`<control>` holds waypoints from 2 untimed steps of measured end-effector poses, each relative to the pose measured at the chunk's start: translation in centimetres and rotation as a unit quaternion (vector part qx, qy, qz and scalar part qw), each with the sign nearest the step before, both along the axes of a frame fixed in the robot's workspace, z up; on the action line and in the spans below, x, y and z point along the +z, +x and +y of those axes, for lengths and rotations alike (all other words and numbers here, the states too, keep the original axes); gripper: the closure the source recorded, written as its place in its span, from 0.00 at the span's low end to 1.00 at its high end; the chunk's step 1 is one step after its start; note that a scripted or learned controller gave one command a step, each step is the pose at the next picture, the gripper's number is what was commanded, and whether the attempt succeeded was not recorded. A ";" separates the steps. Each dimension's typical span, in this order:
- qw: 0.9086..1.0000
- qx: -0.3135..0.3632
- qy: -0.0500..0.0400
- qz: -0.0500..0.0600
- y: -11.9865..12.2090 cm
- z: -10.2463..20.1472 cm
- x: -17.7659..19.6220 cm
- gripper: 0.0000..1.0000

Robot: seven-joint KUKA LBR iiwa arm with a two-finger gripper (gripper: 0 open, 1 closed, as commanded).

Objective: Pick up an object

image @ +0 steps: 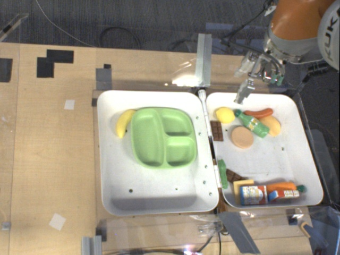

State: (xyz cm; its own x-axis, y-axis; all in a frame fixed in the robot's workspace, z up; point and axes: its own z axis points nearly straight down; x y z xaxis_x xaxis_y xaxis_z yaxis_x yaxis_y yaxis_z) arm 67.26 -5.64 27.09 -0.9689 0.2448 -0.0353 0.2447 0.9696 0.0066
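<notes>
Bench top [48, 158] was light wood w/ black marks [53, 61] at upper left. Dark grey carpet [133, 9] lay behind it, w/ a thin cable [64, 28] across. Light glare [186, 80] showed near metal post [204, 60].

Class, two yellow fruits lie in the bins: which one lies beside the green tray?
The banana, in the left bin against the green tray's left edge. The lemon sits in the right bin.

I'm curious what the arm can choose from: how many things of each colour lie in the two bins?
Yellow: 2, banana, lemon
Green: 3, tray, bottle, pod
Red/orange: 3
Brown/tan: 3
Blue: 1, box
Total: 12
</notes>
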 end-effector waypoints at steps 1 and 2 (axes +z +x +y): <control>1.000 0.002 -0.001 -0.006 0.2 0.1 1.4 1.00; 1.000 0.004 -0.001 -0.011 0.4 0.2 2.8 1.00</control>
